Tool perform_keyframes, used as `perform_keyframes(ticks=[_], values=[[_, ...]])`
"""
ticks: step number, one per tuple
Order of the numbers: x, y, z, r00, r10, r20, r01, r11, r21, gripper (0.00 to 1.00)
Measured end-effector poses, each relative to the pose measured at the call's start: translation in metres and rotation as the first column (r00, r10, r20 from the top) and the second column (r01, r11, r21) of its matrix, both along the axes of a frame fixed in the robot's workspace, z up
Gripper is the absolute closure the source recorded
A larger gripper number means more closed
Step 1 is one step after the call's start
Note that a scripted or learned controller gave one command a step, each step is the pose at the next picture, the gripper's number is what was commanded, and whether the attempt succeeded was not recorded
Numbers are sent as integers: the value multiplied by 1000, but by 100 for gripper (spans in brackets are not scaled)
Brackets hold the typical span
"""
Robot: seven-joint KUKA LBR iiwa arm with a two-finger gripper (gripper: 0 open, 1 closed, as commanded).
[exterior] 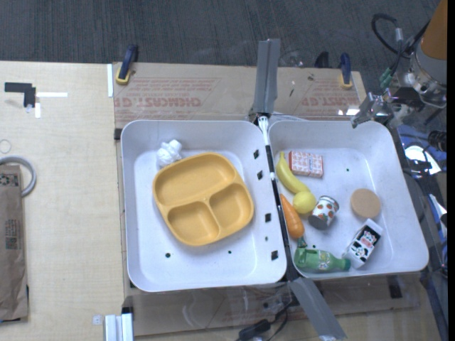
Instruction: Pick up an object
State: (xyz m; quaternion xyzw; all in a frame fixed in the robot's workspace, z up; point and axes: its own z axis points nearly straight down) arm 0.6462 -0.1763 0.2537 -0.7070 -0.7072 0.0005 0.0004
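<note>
the things to pick from lay in the right bin (398, 163), in the lower right of the frame. a yellow banana (288, 175) lay along its left wall, with a lemon (304, 202) touching its lower end and an orange carrot (291, 217) just below. a red and white box (306, 163) sat beside the banana. a small can (324, 212) lay tipped next to the lemon. a round tan disc (365, 203) sat alone to the right. a black and white carton (364, 243) lay near the bottom edge, and a green bottle (321, 261) lay on its side beside it.

the gripper (370, 109) hung over the bin's top right corner, apart from every toy. i could not tell how it was set.

the left bin (135, 190) held a yellow plate (202, 197) with three parts and a crumpled white scrap (169, 150) at the plate's top left. a brown paper bag (12, 240) lay at the far left edge.
</note>
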Motion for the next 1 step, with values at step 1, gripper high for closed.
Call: perform_keyframes(ticks=[1], values=[[-60,-12,-97,997,74,-1,-74,997,0,0]])
